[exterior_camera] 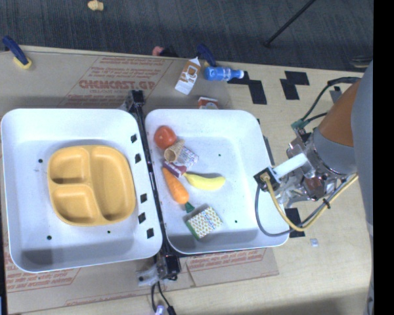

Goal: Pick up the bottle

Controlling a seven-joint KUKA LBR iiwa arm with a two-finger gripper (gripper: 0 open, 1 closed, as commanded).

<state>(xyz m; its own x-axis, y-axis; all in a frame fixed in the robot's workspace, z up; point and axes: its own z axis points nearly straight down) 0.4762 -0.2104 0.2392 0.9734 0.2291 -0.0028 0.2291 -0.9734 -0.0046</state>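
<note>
Jaws [301, 190]: at the right bin's 3 o'clock rim, just outside its wall; whether spread or closed cannot be told, the wrist hardware and looping cables hiding them; nothing visible between them.

Arm [341, 133]: grey with an orange band, entering from 3 o'clock, wrist bent down toward the bin's edge; a yellow cable [285, 218] and a black one hang below it over the bin's corner.

Right bin [249, 126]: holds a tomato [164, 136] at 11 o'clock, a wrapped packet [181, 155] just beside it, a banana [205, 182] near centre, a carrot [176, 188] touching the banana's left end, a green-edged sponge [204, 221] at 6 o'clock.

Bottle [218, 74]: blue, lying on its side on the counter [328, 261], outside both bins, at 12 o'clock of the right bin; a small carton [188, 76] just beside it.

Left bin [20, 176]: holds a yellow divided tray [90, 184].

Step, by judgement: approach not yet begun; the jaws sit well apart from the bottle; the next move calls for lifting clear of the bin wall, travelling toward 11 o'clock, turning to cross the bottle's width, then descending.
</note>
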